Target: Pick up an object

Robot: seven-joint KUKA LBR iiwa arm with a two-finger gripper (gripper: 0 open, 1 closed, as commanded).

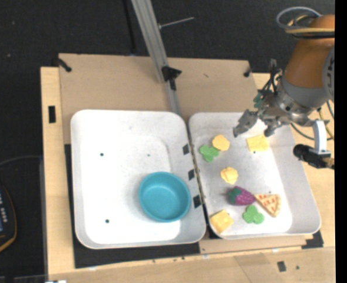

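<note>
A tan board table point(114, 81) on dark floor bears two glossy white bins point(102, 134); the jaws point(255, 127) hang spread, empty, above the right bin's point(300, 193) yellow square point(257, 142).

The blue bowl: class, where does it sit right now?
The blue bowl sits in the left white bin, at its lower right near the divider, across from the purple toy in the right bin.

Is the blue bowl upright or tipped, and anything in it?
Upright and empty. The blue bowl sits in the left bin with its round opening facing up, and its blue inside holds nothing.
</note>
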